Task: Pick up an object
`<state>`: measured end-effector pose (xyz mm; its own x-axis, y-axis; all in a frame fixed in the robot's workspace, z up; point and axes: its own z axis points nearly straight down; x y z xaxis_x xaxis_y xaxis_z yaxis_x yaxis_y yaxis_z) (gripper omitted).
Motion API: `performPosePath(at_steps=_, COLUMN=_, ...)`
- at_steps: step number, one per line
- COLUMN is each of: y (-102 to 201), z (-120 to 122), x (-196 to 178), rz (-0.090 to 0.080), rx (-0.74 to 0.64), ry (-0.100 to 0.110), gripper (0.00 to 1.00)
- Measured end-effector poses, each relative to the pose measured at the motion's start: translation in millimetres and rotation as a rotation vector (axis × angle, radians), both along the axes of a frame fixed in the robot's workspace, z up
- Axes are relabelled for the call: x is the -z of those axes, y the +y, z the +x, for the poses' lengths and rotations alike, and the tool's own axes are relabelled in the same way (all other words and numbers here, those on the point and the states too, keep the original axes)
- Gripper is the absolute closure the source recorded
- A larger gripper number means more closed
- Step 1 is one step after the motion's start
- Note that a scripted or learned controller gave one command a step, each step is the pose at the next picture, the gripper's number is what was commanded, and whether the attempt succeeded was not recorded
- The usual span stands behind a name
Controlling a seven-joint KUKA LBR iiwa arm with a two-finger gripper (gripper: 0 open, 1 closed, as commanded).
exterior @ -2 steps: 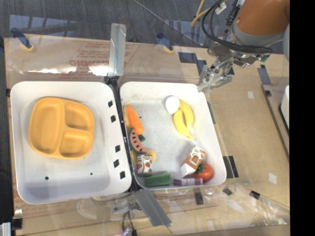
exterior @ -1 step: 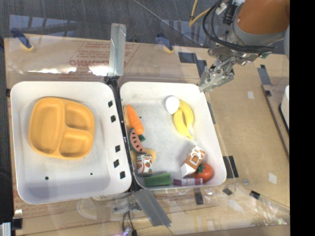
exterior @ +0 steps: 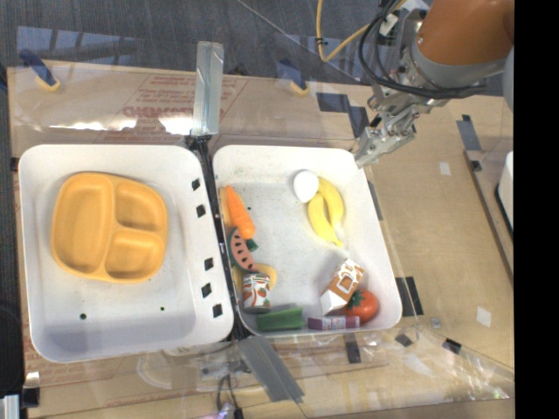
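Grey gripper (exterior: pixel 377 143) above right bin's (exterior: pixel 377 225) far corner

A divided tray (exterior: pixel 109 226) lies in the left bin (exterior: pixel 35 168); toy foods (exterior: pixel 325 210) lie in the right bin (exterior: pixel 384 269) beside it

In the upper right of the frame, the robot arm (exterior: pixel 454 33) has a big, round orange band above a grey ring. Black cables (exterior: pixel 389 37) loop beside it. Lower down sits a small, silver metal gripper (exterior: pixel 377 142).
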<state>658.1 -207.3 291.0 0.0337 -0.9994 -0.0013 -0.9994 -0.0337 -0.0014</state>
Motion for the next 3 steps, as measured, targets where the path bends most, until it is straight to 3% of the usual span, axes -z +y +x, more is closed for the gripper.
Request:
performPosePath(at_steps=1, y=3.5, z=0.2, x=-16.9, rz=0.000, rx=-0.222, ry=-0.003, gripper=1.00)
performPosePath(at_steps=3, y=5.3, z=2.3, x=-37.8, rz=0.001, rx=-0.224, ry=-0.013, gripper=1.00)
